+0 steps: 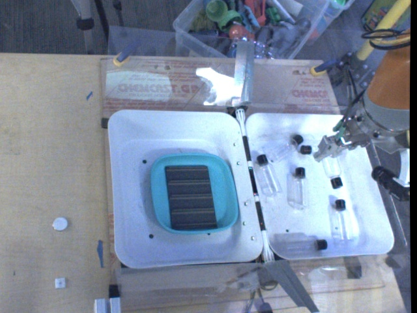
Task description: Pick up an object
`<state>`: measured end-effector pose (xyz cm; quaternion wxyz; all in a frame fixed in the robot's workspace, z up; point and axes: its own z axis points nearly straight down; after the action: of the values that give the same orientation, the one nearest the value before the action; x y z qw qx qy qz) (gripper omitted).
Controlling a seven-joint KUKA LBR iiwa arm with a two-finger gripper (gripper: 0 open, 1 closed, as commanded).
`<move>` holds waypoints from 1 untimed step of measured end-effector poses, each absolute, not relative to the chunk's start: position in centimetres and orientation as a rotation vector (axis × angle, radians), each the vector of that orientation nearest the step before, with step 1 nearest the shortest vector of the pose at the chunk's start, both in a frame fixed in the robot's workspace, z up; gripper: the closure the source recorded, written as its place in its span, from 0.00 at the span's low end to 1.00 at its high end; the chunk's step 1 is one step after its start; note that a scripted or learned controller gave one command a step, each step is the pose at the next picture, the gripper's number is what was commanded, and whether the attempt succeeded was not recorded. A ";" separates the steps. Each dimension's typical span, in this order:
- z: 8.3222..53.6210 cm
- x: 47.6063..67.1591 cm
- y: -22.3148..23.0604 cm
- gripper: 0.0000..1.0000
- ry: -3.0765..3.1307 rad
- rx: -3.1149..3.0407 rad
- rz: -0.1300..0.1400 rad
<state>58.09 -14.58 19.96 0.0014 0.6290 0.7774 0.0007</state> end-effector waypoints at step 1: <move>22.2 64.1 -6.3 1.00 2.499 1.898 0.003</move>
<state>64.08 -6.26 22.25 0.0017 0.6049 0.7963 0.0009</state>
